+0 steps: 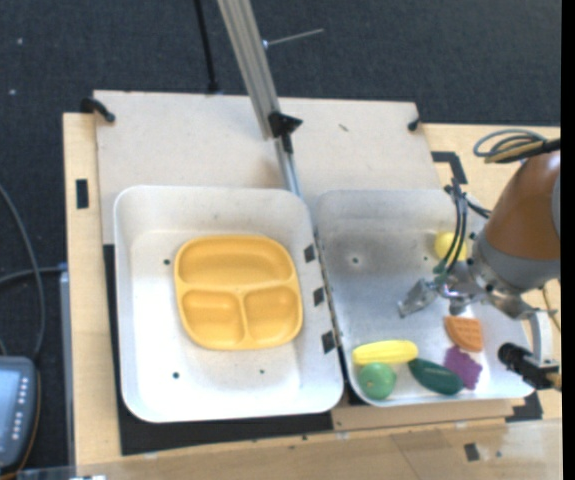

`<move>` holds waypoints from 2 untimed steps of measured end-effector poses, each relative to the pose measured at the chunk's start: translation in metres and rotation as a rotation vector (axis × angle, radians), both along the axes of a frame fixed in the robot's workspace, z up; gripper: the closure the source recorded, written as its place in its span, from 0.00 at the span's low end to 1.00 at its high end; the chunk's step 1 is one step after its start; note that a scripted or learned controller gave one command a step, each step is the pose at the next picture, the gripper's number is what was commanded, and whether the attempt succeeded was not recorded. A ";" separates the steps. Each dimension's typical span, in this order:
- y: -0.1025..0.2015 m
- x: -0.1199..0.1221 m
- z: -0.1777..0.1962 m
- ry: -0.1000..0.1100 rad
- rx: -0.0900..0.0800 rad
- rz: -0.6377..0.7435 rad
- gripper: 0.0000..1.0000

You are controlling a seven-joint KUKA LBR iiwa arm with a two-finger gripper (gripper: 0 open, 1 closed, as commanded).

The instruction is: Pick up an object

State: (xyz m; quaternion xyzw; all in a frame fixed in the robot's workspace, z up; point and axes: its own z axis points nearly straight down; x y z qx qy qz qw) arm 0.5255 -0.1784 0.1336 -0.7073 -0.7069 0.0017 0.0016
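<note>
- I see the tool (pixel 419 298) low in the right bin (pixel 367 228); can't tell its state.
- Nothing lifted yet: toy banana (pixel 385 351) lies just below it, orange piece (pixel 464 332) beside.

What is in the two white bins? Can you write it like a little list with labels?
left bin: yellow tray with three sections
right bin: toy foods along the near edge
toy foods: yellow banana, green round fruit, dark green vegetable, purple piece, orange piece
also there: yellow item, partly hidden by the arm
end effector: over the right bin, nothing seen between its fingers
</note>
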 end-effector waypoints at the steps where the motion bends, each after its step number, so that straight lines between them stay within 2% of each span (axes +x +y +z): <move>1: -0.001 0.003 0.014 -0.010 -0.001 -0.006 1.00; 2: -0.004 0.006 0.079 -0.014 -0.003 0.003 1.00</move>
